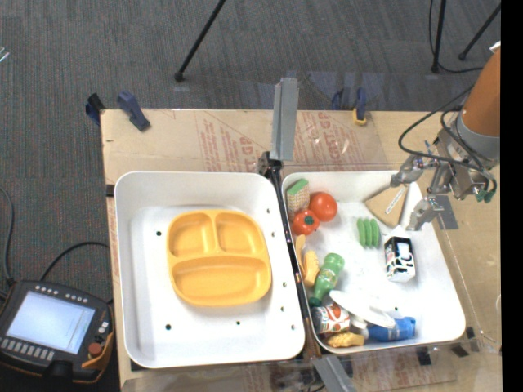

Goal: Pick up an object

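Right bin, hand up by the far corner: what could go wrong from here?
1. The hand hangs over the tan wedge near the right bin's far wall; a descent there could clip the rim.
2. The milk carton and green pea pods lie close by, so a slightly off grasp may knock them.
3. The pile at the near edge, around the blue bottle, is cluttered.

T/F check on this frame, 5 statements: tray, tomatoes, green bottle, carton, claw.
1. The yellow divided tray lies in the left bin. True.
2. Two red tomatoes sit near the right bin's left wall. True.
3. The green bottle lies on the yellow tray. False: it lies in the right bin, below the tomatoes.
4. The black-and-white carton is gripped in the claw. False: it rests on the bin floor, below the claw.
5. The claw hangs over the left bin. False: it is over the right bin's upper right part.
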